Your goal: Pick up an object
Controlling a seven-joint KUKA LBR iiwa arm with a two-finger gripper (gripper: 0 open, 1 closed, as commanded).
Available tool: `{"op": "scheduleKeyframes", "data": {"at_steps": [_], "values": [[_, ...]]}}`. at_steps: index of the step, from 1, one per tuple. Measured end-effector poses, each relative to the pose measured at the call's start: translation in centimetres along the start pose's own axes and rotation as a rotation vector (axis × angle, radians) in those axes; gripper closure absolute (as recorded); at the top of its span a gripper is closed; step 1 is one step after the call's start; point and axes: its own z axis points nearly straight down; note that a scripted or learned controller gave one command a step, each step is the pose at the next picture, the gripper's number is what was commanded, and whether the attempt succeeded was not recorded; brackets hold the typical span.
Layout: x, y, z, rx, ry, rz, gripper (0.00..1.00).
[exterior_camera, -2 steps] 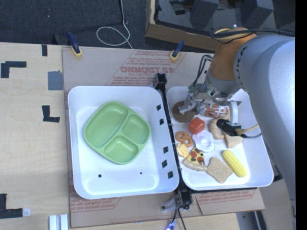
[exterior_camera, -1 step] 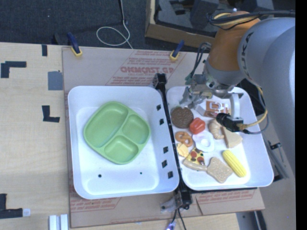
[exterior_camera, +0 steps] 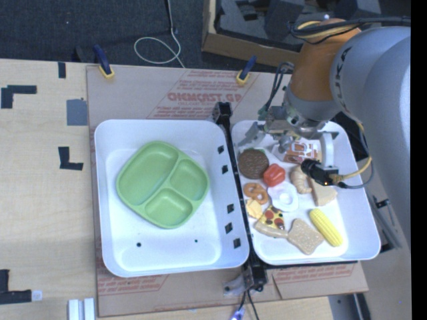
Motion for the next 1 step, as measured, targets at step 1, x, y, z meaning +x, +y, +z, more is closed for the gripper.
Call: {"op": "scheduleKeyframes", "data": {"at_steps": [1], "values": [[-4.00,-0.55,10.32,-0.003,-0.004,0.005,0.00]]}}
